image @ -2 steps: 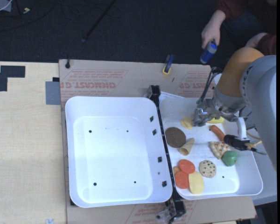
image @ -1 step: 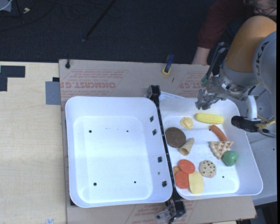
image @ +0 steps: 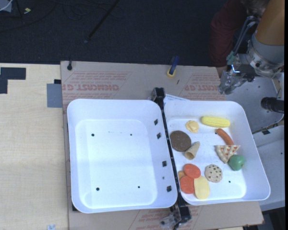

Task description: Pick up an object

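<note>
A robotics lab bench: below and left of the gripper [image: 229, 84], two white bins [image: 116, 202] sit clamped together on a cardboard sheet [image: 113, 83] over a pale wooden top [image: 24, 147]. Toy food [image: 215, 121] fills the nearer bin; cables [image: 5, 4] trail far left.

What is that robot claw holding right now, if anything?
Nothing. The gripper hangs above the bench beyond the right bin, apart from the toy food lying in it.

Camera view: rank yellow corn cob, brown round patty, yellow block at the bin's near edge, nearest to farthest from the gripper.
From the gripper, above the right bin's far corner:
1. Yellow corn cob, far side of the right bin.
2. Brown round patty, by the divider.
3. Yellow block, near edge.
</note>
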### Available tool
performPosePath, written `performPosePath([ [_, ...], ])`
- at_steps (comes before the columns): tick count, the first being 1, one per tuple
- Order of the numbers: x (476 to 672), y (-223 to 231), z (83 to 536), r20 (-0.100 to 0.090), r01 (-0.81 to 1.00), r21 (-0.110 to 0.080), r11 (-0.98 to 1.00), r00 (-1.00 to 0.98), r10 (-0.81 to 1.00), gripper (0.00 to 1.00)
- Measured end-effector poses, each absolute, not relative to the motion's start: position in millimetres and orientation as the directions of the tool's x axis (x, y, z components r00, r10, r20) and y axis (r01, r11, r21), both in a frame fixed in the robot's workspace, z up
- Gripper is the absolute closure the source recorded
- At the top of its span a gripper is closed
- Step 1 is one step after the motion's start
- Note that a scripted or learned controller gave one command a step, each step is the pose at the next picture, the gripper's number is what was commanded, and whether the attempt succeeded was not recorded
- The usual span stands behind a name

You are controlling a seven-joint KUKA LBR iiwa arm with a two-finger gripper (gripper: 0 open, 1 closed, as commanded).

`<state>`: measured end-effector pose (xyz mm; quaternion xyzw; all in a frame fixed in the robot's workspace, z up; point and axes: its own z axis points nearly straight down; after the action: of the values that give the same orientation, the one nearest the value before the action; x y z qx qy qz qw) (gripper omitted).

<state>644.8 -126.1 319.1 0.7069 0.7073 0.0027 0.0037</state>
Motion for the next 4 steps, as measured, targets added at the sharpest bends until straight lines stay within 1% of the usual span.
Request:
performPosePath([
  [1, 644.3, -84.3, 503.4, -0.001, 1.000, 0.016, 0.004, -0.004, 1.000, 1.00],
  [2, 627.4, -93.6, 539.5, 0.000, 1.000, 0.000, 0.000, 0.000, 1.000, 1.00],
  [3, 618.0, 30.3, 537.0, 0.002, 1.000, -0.004, 0.008, -0.008, 1.000, 1.00],
  [4, 587.3, 13.6, 530.8, 0.000, 1.000, -0.005, -0.003, 0.003, 1.000, 1.00],
])
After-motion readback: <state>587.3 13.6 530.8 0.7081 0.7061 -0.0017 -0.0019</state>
